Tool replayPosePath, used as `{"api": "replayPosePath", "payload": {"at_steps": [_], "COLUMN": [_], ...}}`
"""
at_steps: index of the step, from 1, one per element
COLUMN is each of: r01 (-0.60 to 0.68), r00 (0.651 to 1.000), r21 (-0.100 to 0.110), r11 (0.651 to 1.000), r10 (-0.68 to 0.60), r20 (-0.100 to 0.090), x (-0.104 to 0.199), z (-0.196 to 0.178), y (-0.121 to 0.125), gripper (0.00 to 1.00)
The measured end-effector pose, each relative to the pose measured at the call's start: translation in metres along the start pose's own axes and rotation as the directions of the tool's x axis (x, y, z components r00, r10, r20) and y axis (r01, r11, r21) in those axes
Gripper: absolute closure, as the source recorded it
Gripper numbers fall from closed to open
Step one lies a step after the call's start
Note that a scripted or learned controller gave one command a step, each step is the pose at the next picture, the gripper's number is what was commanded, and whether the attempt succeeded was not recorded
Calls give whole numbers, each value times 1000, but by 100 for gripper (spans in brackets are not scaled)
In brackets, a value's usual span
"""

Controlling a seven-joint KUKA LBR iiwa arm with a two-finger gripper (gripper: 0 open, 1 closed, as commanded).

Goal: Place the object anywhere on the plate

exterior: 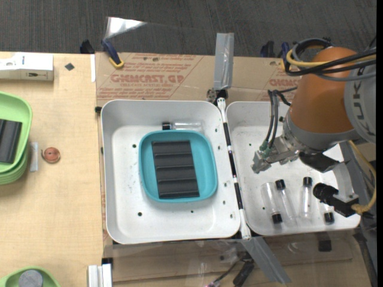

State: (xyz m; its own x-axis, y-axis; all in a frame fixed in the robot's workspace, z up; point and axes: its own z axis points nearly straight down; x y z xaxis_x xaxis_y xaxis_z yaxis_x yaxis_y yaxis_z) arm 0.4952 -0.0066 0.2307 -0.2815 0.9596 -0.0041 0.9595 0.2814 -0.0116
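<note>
Clear vials with black caps are seen lying on the floor of the right bin, toward its front edge, several side by side. The end effector is positioned above them, near the bin's middle; whether it is open or closed cannot be told. The teal plate, bearing a black ridged insert, sits centred in the left bin.

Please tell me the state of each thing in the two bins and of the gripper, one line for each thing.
teal plate: flat in the left bin, carrying a black ridged block.
black ridged block: lying on the plate.
vial by the plate: lying in the left bin, off the plate.
vials in the right bin: lying loose, not held.
gripper: over the right bin.
</note>
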Motion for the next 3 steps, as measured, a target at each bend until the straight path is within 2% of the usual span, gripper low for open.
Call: {"api": "replayPosePath", "payload": {"at_steps": [1, 2, 3], "r01": [194, 194, 190], "r00": [981, 981, 982], "r21": [-8, -8, -7], "r11": [981, 981, 982], "r10": [-194, -194, -190], "r20": [-3, -2, -2], "x": [42, 42, 40], "z": [40, 40, 32], "y": [12, 12, 12], "gripper": [100, 0, 100]}}
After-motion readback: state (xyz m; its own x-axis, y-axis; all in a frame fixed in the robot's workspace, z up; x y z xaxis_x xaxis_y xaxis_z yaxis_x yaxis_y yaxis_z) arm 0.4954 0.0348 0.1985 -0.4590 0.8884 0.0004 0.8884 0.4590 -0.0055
